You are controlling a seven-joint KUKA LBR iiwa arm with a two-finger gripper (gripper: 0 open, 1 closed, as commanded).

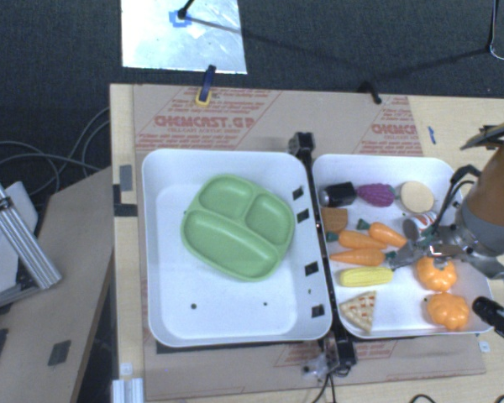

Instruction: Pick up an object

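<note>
Toy food fills right bin (466, 330); gripper (413, 246) low among it, finger state can't tell. Touching/just beside it: 2 carrots (370, 237), 1 corn (363, 277). Near: 2 orange pumpkins (437, 274), 1 pizza slice (359, 309), 1 purple item (375, 195). Left bin (164, 309): 1 green plate (237, 226).

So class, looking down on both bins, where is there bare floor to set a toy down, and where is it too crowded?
Bare room lies in the left bin, along the near edge in front of the green divided plate and in its far-left corner. The right bin is crowded: carrots, corn, pizza slice and pumpkins pack it around the gripper.
</note>
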